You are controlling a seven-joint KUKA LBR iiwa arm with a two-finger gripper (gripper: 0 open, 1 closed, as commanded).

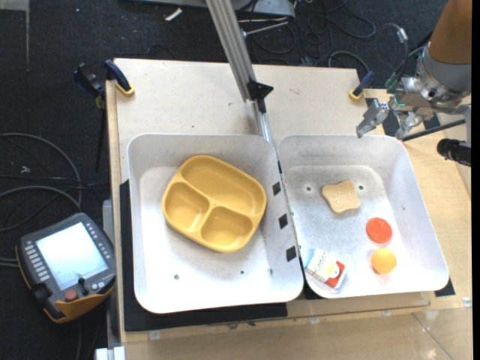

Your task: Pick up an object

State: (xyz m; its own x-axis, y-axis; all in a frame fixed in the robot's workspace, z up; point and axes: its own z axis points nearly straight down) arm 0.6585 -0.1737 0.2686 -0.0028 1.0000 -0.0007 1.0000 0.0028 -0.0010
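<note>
The right bin (390, 160) holds a tan toast-shaped piece (341, 196), a red disc (379, 230), an orange-yellow ball (383, 261) and a small white and red carton (326, 268). My gripper (386, 124) hangs above the far right corner of that bin, well back from the toast piece. It is open, and nothing is between its fingers (367, 123).
A yellow divided plate (214, 202) lies in the left bin (142, 201). A slanted metal pole (236, 43) ends at the far rim between the bins. Clamps (118, 77) sit at the bench's back corners. A teach pendant (64, 265) lies off the bench at lower left.
</note>
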